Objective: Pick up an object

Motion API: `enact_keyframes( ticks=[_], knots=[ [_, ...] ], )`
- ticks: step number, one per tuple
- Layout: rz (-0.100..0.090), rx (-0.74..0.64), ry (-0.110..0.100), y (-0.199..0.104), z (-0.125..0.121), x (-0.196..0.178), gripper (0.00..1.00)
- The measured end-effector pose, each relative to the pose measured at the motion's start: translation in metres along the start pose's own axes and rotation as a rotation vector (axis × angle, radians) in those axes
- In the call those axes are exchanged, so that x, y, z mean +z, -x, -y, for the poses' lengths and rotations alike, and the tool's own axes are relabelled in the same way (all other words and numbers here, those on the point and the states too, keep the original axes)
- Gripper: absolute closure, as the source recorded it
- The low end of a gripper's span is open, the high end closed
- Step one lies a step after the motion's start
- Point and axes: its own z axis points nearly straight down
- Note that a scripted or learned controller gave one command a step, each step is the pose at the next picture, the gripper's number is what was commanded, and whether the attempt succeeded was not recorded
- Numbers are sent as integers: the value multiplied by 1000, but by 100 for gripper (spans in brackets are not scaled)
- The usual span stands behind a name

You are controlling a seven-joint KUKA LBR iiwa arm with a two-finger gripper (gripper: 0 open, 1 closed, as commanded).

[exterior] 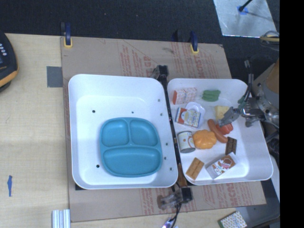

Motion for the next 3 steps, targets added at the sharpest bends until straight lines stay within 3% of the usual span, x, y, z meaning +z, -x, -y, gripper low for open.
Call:
enact_keyframes(
  ticks=[1,2,3],
  knots=[
    [0,0,-5,7,-1,115,0],
    [2,-2,-1,9,-3,99,100],
    [-3,-9,10,-87,-8,4,100]
  ],
)
